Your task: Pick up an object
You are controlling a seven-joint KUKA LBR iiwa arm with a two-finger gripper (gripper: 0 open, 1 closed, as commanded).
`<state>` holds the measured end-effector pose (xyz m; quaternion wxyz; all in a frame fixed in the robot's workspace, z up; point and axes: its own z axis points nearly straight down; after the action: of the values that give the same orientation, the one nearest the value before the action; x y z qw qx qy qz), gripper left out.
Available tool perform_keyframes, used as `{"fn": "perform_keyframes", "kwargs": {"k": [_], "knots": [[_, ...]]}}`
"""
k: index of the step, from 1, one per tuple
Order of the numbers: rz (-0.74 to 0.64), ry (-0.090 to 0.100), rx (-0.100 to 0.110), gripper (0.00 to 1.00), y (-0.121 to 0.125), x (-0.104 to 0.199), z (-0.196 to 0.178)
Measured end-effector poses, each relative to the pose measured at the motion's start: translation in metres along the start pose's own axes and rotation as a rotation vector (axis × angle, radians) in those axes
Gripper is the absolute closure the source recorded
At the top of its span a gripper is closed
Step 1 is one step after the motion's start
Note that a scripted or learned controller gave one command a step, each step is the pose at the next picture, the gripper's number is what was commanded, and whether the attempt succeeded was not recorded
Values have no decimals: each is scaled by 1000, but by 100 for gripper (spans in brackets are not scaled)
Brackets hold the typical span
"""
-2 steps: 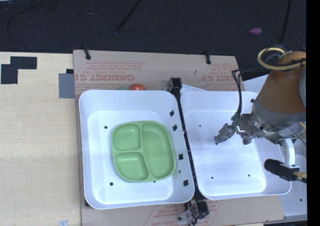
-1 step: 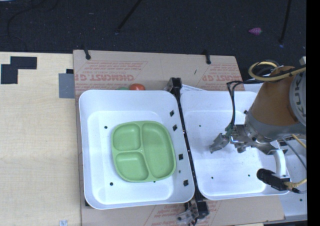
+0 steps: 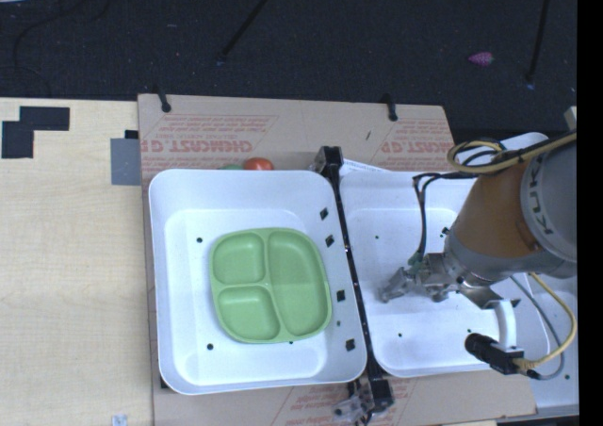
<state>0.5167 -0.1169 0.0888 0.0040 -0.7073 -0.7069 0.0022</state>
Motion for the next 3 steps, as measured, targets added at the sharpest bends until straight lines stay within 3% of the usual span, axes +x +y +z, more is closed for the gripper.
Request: {"fn": "perform_keyframes", "kwargs": {"k": [1, 3], "knots": [[7, -1, -3, 100, 1, -2, -13], [-1, -3, -11, 100, 15, -4, -113]]}}
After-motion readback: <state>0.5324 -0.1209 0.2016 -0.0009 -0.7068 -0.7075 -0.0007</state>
